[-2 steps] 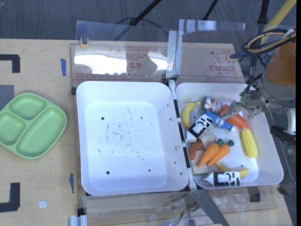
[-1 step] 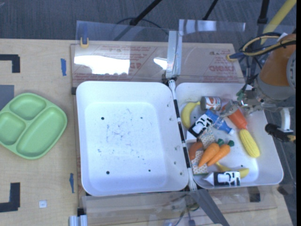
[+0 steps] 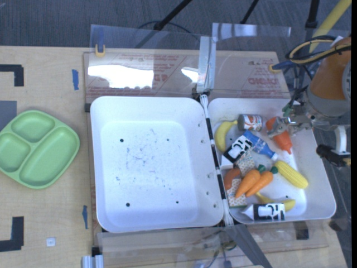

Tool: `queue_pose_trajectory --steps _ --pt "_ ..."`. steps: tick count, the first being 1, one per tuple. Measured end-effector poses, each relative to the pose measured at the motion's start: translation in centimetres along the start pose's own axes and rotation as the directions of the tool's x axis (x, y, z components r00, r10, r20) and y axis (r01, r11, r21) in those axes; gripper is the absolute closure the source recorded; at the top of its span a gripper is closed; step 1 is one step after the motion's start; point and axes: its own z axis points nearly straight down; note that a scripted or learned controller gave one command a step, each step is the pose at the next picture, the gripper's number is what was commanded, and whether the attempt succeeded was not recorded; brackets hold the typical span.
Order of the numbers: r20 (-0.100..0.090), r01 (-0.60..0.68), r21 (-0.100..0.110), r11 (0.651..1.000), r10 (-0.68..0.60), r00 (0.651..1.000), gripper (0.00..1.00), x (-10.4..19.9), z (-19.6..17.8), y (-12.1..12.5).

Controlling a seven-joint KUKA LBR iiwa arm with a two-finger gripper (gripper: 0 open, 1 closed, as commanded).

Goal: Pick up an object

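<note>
Lying carrot (image 3: pixel 254 182), tip toward lower left, diagonal.

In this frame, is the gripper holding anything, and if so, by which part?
It cannot be told. The gripper sits low over the right bin, near the orange bottle and the small can, but nothing is visibly between its jaws.

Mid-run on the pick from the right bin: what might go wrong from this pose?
The gripper sits at the right bin's far corner, so its fingers could scrape the wall. The toys are heaped: the carrots overlap neighbours, so a grasp may slip or drag two. Loose cables hang near the arm.
</note>
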Motion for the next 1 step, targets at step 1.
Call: queue_pose_trajectory --steps 1 --pt "0.0 0.264 0.0 0.965 -0.264 0.965 1.0 7.3 -10.44 -3.35"
